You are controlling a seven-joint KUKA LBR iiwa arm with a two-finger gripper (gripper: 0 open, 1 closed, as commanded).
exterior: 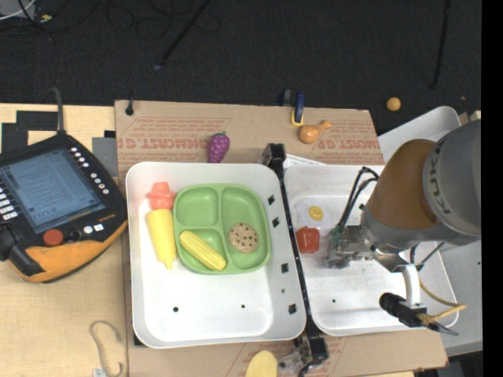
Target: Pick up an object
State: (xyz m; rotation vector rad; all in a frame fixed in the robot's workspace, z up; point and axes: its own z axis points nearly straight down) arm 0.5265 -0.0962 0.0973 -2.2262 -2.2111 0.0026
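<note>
My gripper [339,256] reaches down into the right bin [338,320], its tip just right of a small red object [307,239] lying near the bin's left wall. A small yellow piece [315,212] lies a little above the red one. The grey arm with its orange band [401,191] covers much of the right bin. In the left bin [204,312] rests a green divided plate [222,228] holding a corn cob [203,250] and a cookie [244,237]. A yellow bottle with a pink cap [161,226] lies beside the plate.
On the cardboard behind the bins sit a purple grape bunch [218,146] and an orange pear-shaped toy [312,131]. A teach pendant [51,203] lies on the bench at left. A yellow object [262,363] sits in front of the bins.
</note>
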